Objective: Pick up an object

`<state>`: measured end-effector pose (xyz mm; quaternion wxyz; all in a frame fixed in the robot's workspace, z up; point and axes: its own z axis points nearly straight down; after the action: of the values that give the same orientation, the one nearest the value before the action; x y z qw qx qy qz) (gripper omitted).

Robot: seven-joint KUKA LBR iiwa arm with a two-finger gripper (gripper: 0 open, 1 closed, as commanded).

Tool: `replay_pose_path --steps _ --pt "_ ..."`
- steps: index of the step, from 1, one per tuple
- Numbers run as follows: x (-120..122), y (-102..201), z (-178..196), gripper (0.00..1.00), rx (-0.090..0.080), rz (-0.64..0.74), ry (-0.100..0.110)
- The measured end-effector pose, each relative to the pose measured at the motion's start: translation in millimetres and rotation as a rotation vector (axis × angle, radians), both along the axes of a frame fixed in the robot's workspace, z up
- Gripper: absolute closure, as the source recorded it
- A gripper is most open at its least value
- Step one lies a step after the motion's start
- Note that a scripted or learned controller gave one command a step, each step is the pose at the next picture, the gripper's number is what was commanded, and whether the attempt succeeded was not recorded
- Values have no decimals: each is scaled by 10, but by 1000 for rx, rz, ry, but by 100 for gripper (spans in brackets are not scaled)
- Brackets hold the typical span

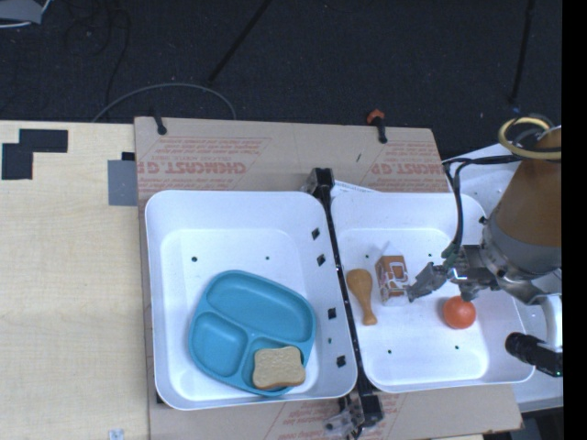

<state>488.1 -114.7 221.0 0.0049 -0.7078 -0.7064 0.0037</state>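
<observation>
My gripper (446,285) hangs over the right bin (413,367), open, with nothing between its fingers. One finger (423,282) reaches toward a small brown packet (393,277). A red tomato-like ball (459,313) lies just below the gripper, apart from the fingers. Left of the packet lies a tan drumstick (361,294). In the left bin (174,246) a blue divided plate (240,319) holds a slice of bread (278,367) in its near right corner.
A black divider (334,273) runs between the two bins. The arm's grey and orange body (537,200) fills the right side above the right bin. Cardboard (275,154) lies under the bins, with bare bench (64,291) to the left.
</observation>
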Motion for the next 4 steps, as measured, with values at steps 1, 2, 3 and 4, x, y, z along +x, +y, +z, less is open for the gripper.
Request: replay_pose_path --steps 1,2,3,4 --pt "22 -3 46 0 -2 1 -10" --pt "-44 95 -510 0 1 2 -2" --pt "-35 202 -1036 0 2 0 -3" --pt "-40 211 -1349 0 0 1 -8"
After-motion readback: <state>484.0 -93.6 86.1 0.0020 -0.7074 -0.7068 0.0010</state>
